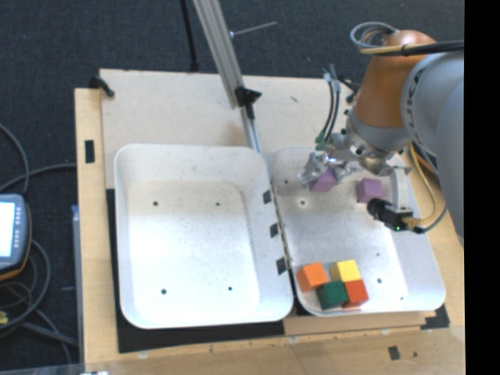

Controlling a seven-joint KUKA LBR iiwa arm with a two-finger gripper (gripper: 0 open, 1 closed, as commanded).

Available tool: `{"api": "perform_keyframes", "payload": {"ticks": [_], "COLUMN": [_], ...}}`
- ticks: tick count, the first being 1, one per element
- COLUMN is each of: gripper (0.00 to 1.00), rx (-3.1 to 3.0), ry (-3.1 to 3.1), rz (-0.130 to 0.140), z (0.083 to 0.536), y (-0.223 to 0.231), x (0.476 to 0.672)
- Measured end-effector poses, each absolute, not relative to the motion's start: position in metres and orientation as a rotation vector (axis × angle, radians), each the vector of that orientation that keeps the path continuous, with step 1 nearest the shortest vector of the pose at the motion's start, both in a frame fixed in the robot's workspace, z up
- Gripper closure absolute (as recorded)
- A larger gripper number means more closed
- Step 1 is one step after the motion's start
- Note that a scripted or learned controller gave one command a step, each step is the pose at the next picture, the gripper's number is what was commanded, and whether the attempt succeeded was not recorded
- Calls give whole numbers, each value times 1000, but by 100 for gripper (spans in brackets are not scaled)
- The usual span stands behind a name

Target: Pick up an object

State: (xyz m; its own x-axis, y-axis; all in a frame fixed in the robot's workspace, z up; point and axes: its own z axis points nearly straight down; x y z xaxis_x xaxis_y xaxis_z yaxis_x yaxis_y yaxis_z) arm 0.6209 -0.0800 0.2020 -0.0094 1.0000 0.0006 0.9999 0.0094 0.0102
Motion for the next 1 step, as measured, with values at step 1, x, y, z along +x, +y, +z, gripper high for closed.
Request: {"api": "perform_keyframes", "payload": {"ticks": [1], "gripper": [100], "rx": [2208], "ry": [2225], "rz": [12], "z": [307], "y": [-18], "x": [664]}}
